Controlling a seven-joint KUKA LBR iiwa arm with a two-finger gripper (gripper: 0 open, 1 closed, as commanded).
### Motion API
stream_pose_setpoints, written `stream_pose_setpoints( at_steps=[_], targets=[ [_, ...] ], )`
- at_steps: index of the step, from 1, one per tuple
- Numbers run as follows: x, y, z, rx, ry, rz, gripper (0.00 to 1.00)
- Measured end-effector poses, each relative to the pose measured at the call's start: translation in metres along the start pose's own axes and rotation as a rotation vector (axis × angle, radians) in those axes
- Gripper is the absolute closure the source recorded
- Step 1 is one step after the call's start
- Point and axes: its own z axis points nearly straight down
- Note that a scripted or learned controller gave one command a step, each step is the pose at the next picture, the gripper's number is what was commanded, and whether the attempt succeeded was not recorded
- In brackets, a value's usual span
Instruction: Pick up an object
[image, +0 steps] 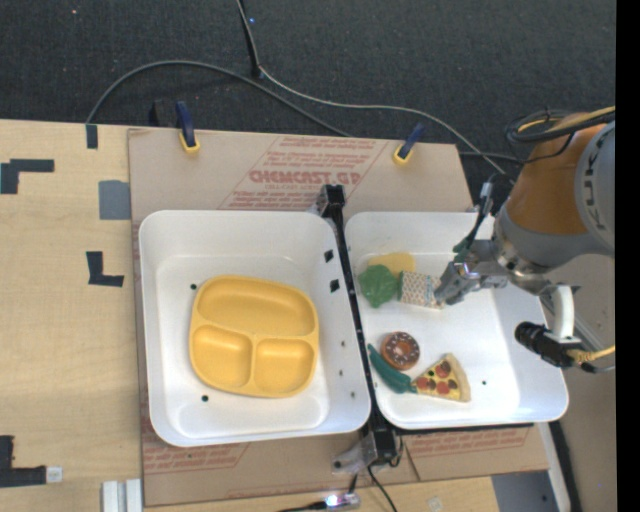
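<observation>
Red print on the cardboard sheet (300, 170) under both bins, at twelve o'clock from the left bin (160, 300), reads roughly "CHEMCAST GP". Smaller red lines around it too blurred to read. Letters on the arm's grey housing (620, 195) at three o'clock, partly cut off, unreadable.

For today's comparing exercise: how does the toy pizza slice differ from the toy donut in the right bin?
The pizza slice is a yellow-orange triangle with red dots; the donut is a brown ring. The pizza slice looks larger than the donut. The pizza slice lies nearer the bin's front edge, the donut behind it. Both lie flat in the right bin.

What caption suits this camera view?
End effector low in the right bin beside a speckled block; yellow tray in the left bin.
</observation>
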Motion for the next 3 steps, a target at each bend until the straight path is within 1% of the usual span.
stream_pose_setpoints(
  at_steps=[1, 2, 3],
  targets=[
    [0.007, -0.003, -0.045, -0.001, 0.000, -0.001, 1.00],
    [0.062, 0.003, -0.033, 0.003, 0.000, -0.003, 1.00],
    [0.106, 0.005, -0.037, 0.003, 0.001, -0.004, 1.00]
  ],
)
